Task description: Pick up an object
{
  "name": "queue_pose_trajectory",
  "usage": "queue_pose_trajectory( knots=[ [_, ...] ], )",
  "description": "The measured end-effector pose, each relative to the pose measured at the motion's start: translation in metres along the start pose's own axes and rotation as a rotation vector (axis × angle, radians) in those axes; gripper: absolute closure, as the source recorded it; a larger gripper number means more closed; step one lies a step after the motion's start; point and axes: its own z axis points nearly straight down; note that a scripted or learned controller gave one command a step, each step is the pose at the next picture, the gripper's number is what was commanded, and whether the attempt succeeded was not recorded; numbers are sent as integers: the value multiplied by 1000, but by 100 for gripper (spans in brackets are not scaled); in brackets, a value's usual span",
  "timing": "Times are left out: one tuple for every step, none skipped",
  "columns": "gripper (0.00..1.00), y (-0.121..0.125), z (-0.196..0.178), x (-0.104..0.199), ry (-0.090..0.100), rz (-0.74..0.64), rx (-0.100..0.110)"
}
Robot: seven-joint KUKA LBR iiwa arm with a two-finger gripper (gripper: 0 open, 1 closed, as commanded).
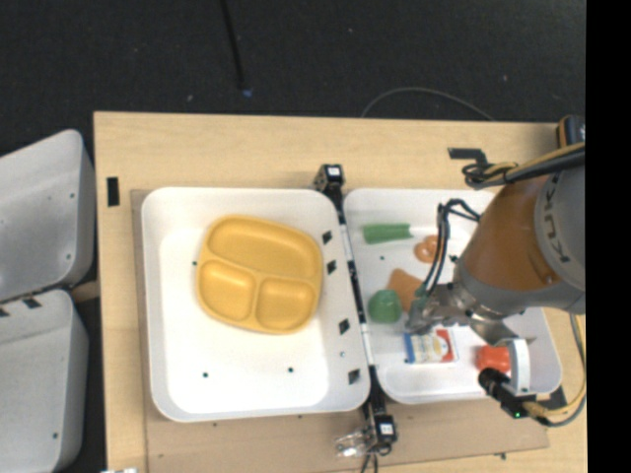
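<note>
Single fixed camera above bench (296, 141), angled down (slight slant), both bins (158, 363) framed.

The right bin (380, 382) is crowded, with a green ball (385, 306), a green stick (385, 233), orange pieces (402, 284) and a small packet (432, 347) close around the hand (426, 313), while the left bin (168, 363) has open floor around a yellow divided plate (260, 274).

A robotics lab test bench is shown. A plywood bench top (237, 151) is set on dark carpet-like flooring, and two shallow white bins (163, 363) are fixed side by side upon it. Black clips (328, 176) are mounted around the bins' shared edge. To the right of the bins, a cabled industrial arm (523, 244) is seen.
</note>
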Motion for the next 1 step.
queue_pose_trajectory(
  knots=[
    [100,4,-64,-2,3,-12,5]
  ],
)
